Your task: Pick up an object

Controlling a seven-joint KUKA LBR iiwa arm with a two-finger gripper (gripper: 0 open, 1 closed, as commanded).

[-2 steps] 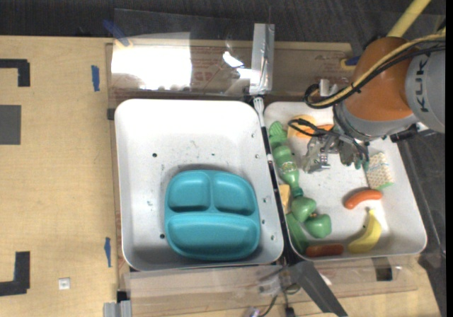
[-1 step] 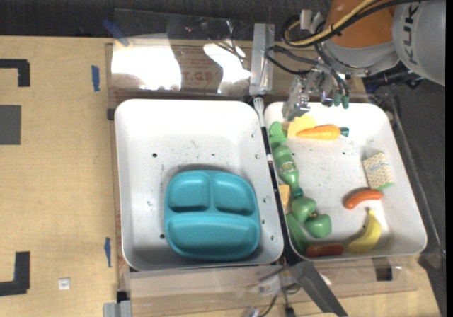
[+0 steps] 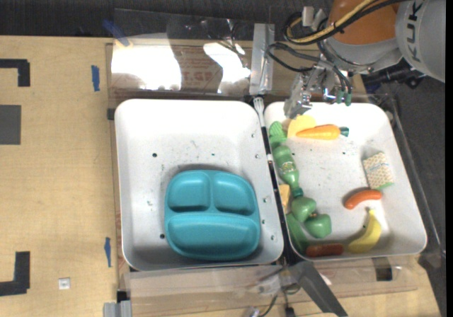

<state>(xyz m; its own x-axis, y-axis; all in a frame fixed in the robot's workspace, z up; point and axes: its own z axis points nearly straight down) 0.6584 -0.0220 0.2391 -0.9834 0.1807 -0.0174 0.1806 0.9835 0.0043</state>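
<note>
- The left shallow white plastic bin (image 3: 134,139) held one teal three-compartment plastic tray (image 3: 211,214), which lay flat toward the near side of that bin, well apart from the gripper.
- Along the divider, at the left wall of the right shallow white plastic bin (image 3: 407,188), a column of green plastic toy vegetables (image 3: 284,160) ran from far to near and ended in a green pepper-shaped toy (image 3: 316,223) beside a short red sausage-shaped toy (image 3: 325,249).
- The two-finger metal gripper (image 3: 306,98) hung over the far-left corner of the right bin; whether it was open or closed could not be told, and nothing could be seen held by it.
- The nearest candidate, an orange plastic toy carrot with a green stub (image 3: 322,132), lay just below and slightly right of the gripper, resting on a yellow wedge-shaped toy (image 3: 300,124). Its long axis ran left to right, the green stub pointing right.
- By judgement, the coming grasp depended on a short descent toward the near side, with the jaws closing across the carrot's narrow width.
- Farther right lay a pale speckled sponge-like block (image 3: 378,169), a red-orange chilli-shaped toy (image 3: 362,198) and a yellow plastic toy banana (image 3: 367,232), all well apart from the gripper.
</note>
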